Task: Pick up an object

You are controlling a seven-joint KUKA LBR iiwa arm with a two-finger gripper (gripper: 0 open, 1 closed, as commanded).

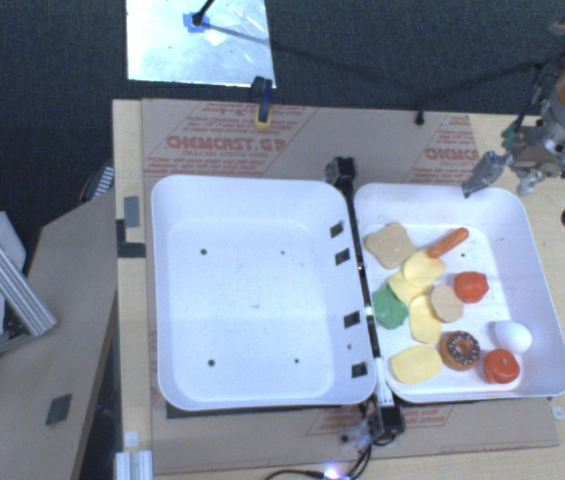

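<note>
The right bin (pixel 532 230) holds several toy foods: a toast slice (pixel 389 244), an orange carrot (pixel 448 242), a red tomato (pixel 471 286), a green piece (pixel 390 309), yellow pieces (pixel 423 319), a chocolate donut (pixel 459 349), a white egg (pixel 511 336) and a red piece (pixel 501 366). My gripper (pixel 503 177) hangs over the bin's far right corner, above and behind the carrot. It is open, with nothing between its fingers.
The left bin (pixel 177 218) lies beside the right one, with a black clip-studded divider (pixel 354 268) between them. Both rest on a cardboard sheet (pixel 222 138). A cable and a reflective plate (pixel 197 28) lie beyond the bench.
</note>
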